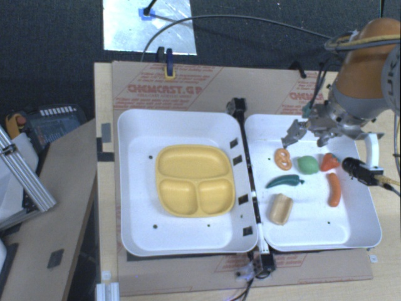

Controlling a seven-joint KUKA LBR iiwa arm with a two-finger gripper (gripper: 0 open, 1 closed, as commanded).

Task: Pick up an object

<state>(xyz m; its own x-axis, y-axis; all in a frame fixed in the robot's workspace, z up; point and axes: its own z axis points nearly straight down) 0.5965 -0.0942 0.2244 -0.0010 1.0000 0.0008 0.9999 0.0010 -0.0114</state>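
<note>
i'm in the approach step: my gripper (pixel 308 137) hangs spread and empty over the far part of the shallow white right bin (pixel 360 231). just below lie a small orange pretzel (pixel 283 158) and a round green toy vegetable (pixel 307 164). next i'd centre over one and descend.

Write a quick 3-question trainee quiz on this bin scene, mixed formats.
1. True or false: the yellow tray lies in the right bin.
2. What lies nearest the gripper? A) bread roll B) pretzel C) sausage
3. Fill in: the green pepper lies between the pretzel and the ____.

Key: 1 false, it lies in the left bin. 2 B. 3 bread roll.
</note>
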